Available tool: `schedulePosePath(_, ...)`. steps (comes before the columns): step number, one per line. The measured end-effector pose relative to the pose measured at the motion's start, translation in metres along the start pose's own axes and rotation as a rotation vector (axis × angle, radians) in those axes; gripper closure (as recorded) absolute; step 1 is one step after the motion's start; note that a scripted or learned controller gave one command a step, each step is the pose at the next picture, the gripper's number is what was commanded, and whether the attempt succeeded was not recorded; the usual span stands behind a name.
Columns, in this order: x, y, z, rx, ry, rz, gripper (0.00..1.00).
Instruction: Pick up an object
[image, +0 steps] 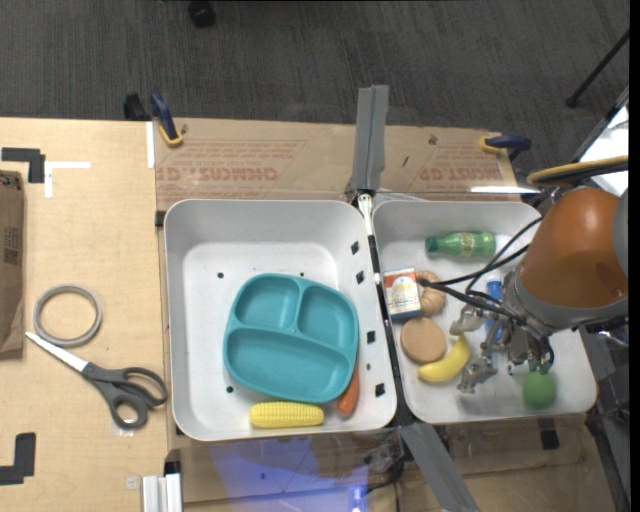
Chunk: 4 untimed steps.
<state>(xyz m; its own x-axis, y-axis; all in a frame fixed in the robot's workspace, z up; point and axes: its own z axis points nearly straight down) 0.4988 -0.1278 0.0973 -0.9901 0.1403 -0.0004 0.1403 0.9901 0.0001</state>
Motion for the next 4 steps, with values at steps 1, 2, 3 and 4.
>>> schedulePosePath(1,0.017,0.030,0.006,0.000,0.000,0.109,0.00)
schedulePosePath(2,-0.009,0.038,0.005,0.000,-0.002,0.111,0.00)
schedulePosePath(3,0.009,0.033,0.006,0.000,0.001,0.207,0.00)
schedulePosePath(4,-0.051,0.024,0.005,0.001,-0.001,0.140,0.00)
